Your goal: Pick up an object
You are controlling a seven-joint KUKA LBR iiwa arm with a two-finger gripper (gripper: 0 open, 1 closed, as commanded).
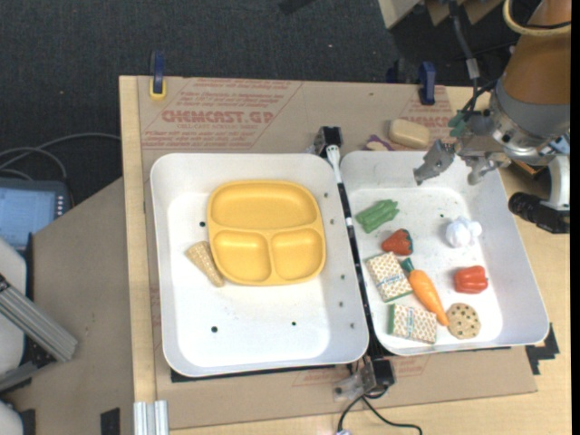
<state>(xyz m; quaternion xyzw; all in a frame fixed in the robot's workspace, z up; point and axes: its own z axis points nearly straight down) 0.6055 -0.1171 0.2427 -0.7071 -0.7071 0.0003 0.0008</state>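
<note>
My gripper (458, 168) hangs open above the back edge of the right bin (517, 270), with nothing between its fingers. Below it in that bin lie a green pea pod (376, 214), a strawberry (397, 241), a white lump (460, 233), a red pepper (469, 279), a carrot (426, 294), a cookie (463, 319) and two square crackers (390, 275) (413, 323). The white lump is the nearest item to the gripper, a little in front of it.
The left bin (181, 324) holds a yellow divided plate (267, 231) and a tan wafer (205, 263) beside it. A beige piece (410, 133) lies on the board behind the right bin. Blue clamps (159, 73) (426, 82) sit at the board's back edge.
</note>
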